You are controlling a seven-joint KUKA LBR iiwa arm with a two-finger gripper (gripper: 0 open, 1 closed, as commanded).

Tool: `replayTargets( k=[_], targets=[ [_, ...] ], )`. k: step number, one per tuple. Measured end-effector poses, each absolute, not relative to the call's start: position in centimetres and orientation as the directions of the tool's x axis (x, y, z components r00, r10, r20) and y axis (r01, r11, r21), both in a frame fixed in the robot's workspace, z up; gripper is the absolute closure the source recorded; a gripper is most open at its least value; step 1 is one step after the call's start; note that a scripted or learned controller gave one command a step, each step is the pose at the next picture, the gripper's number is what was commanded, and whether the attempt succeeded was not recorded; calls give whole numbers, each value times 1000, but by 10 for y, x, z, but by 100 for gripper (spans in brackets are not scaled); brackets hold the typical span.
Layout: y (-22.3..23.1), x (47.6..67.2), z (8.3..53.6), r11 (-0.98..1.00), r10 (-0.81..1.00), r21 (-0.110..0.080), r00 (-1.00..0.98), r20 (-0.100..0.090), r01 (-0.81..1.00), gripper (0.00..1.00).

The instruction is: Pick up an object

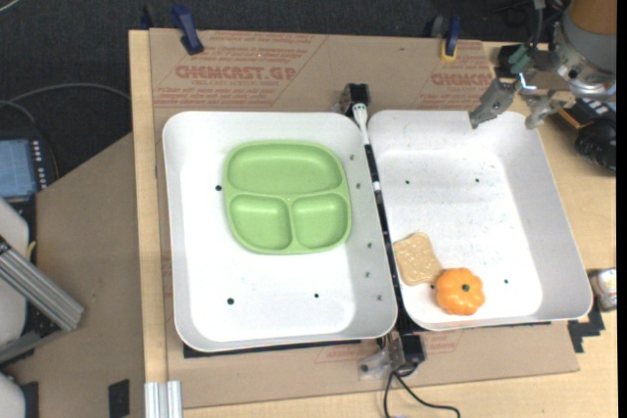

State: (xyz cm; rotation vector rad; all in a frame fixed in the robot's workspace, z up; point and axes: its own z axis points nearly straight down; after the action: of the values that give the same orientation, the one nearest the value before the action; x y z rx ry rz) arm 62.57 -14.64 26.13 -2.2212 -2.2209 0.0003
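Gripper (511, 110) hangs over far-right corner of right bin (549, 201), above the rim; two fingers splayed apart, nothing between them, so jaws open & empty. Candidate objs both in near part of that bin: small orange pumpkin (459, 291) and tan cracker-like piece (416, 257), just beside each other, prob touching at pumpkin's upper-left edge. Left bin (186, 210) holds green divided plate (288, 196), flat, poor grasp target.

Step in hand, by my read: approach, not yet descended. Pumpkin looks the better pick: rounded, stands proud of floor. Advise centring over it, fingers straddling along axis away from cracker so no pad lands on it. Cracker lies flat; pinch likely to slip. Watch near bin wall on descent.
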Motion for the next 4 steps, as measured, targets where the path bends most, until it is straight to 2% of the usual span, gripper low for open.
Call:
replayTargets(
  k=[1,2,3,4],
  targets=[
    [-142,636,482,2,1000,23,-2,-6,1000,0],
    [-76,555,474,6,1000,-3,-6,3,1000,0],
    [-20,477,490,6,1000,-2,-6,2,1000,0],
    [48,479,491,9,1000,1,-9,1,1000,0]
  ],
)
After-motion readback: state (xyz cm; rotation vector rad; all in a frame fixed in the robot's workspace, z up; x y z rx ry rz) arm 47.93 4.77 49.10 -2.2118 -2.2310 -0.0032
